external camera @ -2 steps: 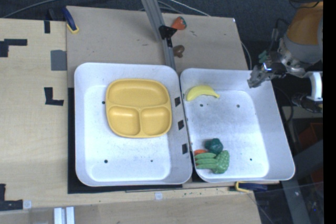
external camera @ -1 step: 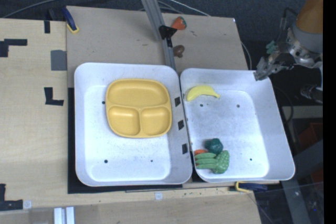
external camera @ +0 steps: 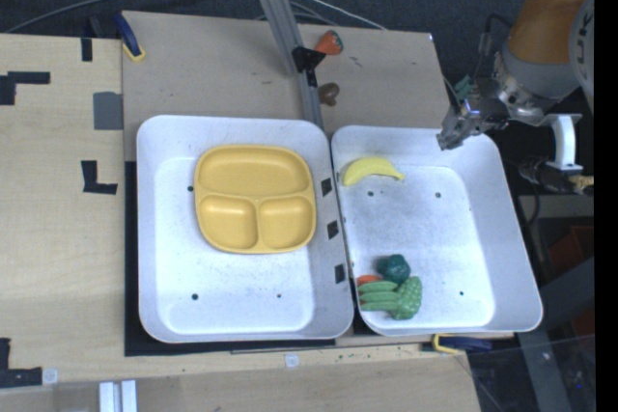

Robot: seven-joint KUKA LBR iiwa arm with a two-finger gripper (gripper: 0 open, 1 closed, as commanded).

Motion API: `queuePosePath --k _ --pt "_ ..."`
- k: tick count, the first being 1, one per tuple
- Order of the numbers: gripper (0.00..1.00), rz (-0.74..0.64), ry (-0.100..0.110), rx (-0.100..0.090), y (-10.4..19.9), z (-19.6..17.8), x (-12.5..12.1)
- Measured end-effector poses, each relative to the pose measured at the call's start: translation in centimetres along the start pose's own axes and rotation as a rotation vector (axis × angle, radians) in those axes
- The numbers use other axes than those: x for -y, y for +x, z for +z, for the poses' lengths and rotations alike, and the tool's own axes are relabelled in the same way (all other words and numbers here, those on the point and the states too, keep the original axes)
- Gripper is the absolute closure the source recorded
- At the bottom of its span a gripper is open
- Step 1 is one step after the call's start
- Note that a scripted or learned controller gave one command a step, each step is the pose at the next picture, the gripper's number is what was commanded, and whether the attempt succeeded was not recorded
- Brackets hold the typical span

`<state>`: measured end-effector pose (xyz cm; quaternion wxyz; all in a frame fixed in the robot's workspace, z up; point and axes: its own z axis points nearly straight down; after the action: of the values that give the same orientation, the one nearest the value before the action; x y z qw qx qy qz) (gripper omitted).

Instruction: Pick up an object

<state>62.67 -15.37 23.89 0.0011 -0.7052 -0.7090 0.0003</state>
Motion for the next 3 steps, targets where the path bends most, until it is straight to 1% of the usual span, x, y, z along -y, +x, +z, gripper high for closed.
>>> queuePosePath --k 1,2,3 --pt "1.0 -0.001 0.0 0.0 5.6 1.2 -0.2" --pt "1.0 -0.001 0.001 0.0 10.4 2.1 0.2" --pt "1.0 -0.001 0.0 0.0 14.8 1.7 0.4"
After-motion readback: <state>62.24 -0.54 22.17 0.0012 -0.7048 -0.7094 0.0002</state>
